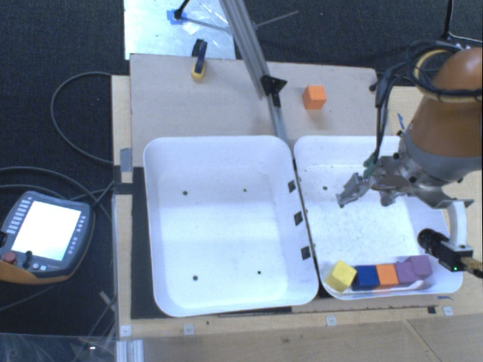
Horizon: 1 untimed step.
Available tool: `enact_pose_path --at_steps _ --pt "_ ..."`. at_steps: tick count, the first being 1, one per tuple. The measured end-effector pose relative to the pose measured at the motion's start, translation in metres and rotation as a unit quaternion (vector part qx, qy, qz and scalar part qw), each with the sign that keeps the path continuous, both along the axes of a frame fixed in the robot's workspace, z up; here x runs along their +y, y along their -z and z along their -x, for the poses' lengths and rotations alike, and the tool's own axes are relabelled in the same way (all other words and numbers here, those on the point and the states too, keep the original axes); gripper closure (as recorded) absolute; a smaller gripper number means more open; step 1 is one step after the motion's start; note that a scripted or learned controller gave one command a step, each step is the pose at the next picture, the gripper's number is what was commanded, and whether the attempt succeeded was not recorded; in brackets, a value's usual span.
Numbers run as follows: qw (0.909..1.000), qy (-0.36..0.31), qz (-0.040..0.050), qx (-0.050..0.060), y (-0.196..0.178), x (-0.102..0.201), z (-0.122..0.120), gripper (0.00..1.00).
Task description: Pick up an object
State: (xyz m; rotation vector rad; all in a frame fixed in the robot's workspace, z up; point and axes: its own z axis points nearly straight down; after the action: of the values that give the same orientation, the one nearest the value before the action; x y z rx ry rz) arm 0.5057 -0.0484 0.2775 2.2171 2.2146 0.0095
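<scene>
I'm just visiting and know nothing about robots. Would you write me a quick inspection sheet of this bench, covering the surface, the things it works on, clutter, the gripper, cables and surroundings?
Surface: two shallow white bins side by side, left bin and right bin, on a tan board.
Job's things: yellow block, blue block, orange block and purple block in a row along the right bin's near edge.
Clutter: a lone orange cube and a blue-and-yellow clamp on the board behind the bins.
Gripper: gripper over the right bin, nothing between its fingers; open or shut not clear.
Cables: black cables at the arm; a grey cable on the floor.
Surroundings: handheld control pendant on dark carpet, left.
</scene>
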Motion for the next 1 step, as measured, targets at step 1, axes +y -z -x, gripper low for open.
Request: enact_pose_path --at_steps 1 --pt "1.0000 0.000 -0.0005 0.004 0.0152 -0.0093 0.0151 0.00"
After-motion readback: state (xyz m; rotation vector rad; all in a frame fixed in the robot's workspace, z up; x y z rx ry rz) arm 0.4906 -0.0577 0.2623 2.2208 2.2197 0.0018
